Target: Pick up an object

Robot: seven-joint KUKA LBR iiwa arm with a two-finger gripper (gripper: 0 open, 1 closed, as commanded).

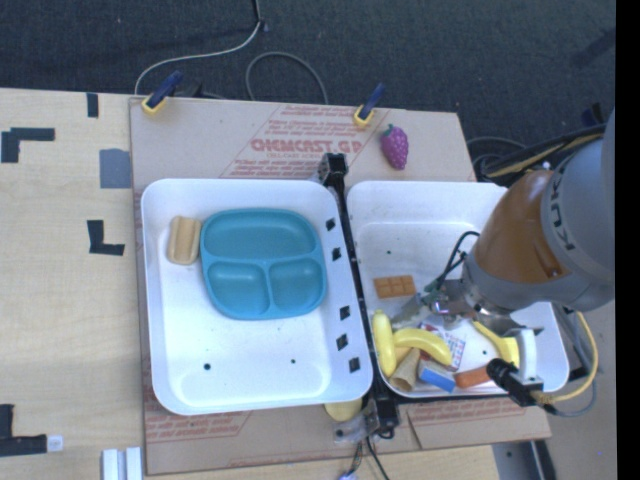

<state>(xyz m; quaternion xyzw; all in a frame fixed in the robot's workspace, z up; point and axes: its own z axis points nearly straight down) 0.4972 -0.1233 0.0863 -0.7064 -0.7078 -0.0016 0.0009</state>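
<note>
Gripper point(425, 308) hangs low over the right bin point(420, 203), amid the clutter at its 6 o'clock end; whether it has closed on anything, you cannot tell from this angle. Just below it, toward 7 o'clock, lie the bananas point(405, 340), your likeliest pick: probably light, stiff plastic, smooth and curved, so they may slip. Take one across its thick middle, not the tapered tip. Beside them sit a blue block point(435, 377), an orange block point(472, 378) and a tan cone point(404, 370). A brown wafer point(393, 287) lies at 10 o'clock of the gripper, flat and hard to get under. On the surface beyond the bin's 12 o'clock rim rests a purple grape bunch point(395, 147).
</note>
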